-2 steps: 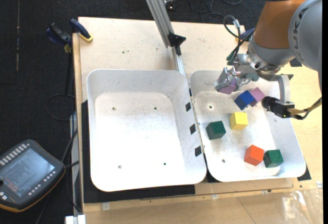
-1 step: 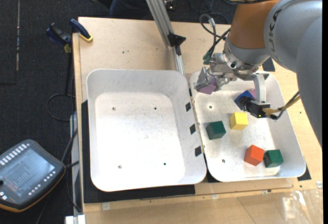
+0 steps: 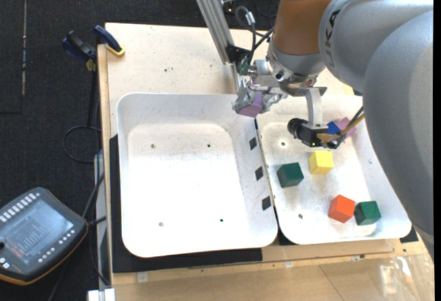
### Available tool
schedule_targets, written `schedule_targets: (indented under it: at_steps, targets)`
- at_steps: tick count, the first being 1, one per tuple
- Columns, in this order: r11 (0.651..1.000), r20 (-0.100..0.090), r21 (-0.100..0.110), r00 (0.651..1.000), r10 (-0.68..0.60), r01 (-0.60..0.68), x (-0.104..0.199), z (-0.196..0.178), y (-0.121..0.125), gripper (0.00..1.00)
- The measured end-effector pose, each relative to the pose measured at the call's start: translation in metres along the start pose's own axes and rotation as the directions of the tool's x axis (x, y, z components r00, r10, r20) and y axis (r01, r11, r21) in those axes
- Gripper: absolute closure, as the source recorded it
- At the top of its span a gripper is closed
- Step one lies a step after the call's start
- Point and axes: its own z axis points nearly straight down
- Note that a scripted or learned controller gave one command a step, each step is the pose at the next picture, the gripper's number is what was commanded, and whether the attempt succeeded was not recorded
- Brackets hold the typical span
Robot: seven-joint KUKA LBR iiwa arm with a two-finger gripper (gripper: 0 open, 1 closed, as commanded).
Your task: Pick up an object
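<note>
Purple block (image 3: 249, 107) between gripper (image 3: 251, 101) fingers, above bins' divide.

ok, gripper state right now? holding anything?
Gripper: shut on the purple block, held up at the far rim between the two bins.

A teach pendant (image 3: 34, 234) lies left of the bench (image 3: 172, 58).

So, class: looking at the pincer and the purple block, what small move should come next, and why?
Probably a short lift straight up. The pincer appears to hold the purple block between its fingers, above the rim between the two bins, so raising it would confirm the grasp holds.
</note>
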Motion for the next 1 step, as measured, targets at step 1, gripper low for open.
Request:
schedule_targets:
  at_steps: [1]
  targets:
    - [1.000,0.001,0.000,1.000,0.003,-0.003,0.0428,-0.0034,0.0135,1.00]
